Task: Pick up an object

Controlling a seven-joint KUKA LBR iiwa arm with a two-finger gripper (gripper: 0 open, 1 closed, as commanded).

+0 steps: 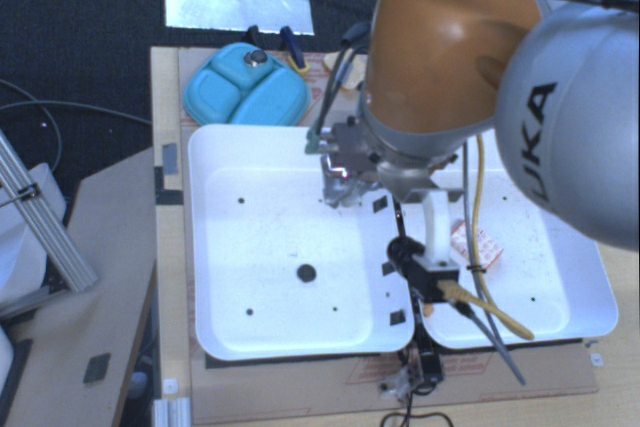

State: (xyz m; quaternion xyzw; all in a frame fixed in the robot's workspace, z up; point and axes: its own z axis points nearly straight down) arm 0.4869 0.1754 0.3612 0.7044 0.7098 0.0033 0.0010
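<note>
Claw (338, 183), state impossible to tell, hangs over left bin (250, 235), apart from round black disc (306, 272).

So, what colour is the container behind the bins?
The container is light blue, seen best in the camera view.

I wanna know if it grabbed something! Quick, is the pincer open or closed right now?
Pincer: cannot be told; the orange-banded wrist hides most of it from this camera.
</note>
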